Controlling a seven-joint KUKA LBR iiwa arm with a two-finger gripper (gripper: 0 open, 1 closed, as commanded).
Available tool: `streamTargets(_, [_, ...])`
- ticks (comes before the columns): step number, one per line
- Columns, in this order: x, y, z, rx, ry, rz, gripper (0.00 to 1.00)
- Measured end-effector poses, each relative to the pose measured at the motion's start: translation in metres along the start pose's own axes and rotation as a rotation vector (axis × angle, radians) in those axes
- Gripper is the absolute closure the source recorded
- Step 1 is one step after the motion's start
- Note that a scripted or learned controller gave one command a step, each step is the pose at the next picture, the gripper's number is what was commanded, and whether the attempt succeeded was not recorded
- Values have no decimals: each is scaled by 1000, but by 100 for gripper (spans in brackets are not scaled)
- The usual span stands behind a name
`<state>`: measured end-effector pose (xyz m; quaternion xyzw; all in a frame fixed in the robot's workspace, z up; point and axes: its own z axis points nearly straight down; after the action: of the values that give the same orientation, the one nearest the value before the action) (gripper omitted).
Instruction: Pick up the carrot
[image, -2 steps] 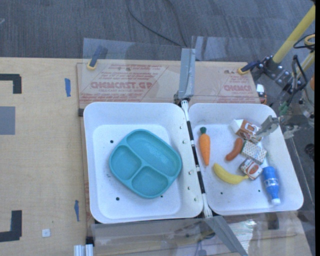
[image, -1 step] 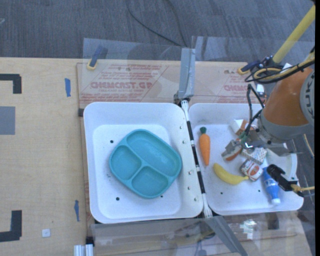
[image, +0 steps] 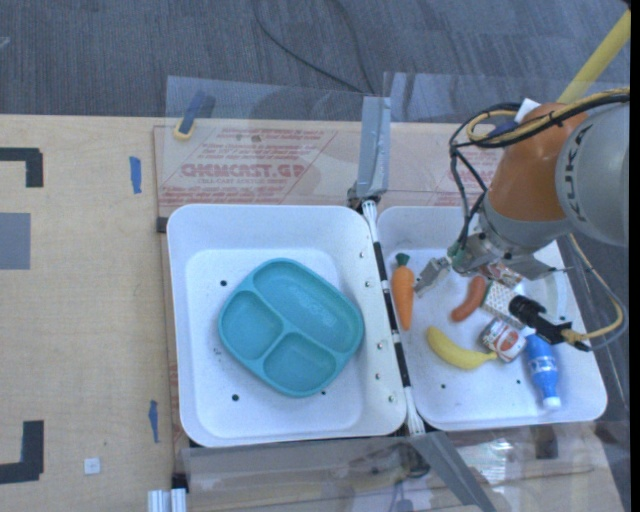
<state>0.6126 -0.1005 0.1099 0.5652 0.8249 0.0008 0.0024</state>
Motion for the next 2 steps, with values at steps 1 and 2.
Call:
streamTargets(1, [0,-10,21,-4,2,-364,0])
streamTargets(2, [-6,15,21,-4,-3,-524,0])
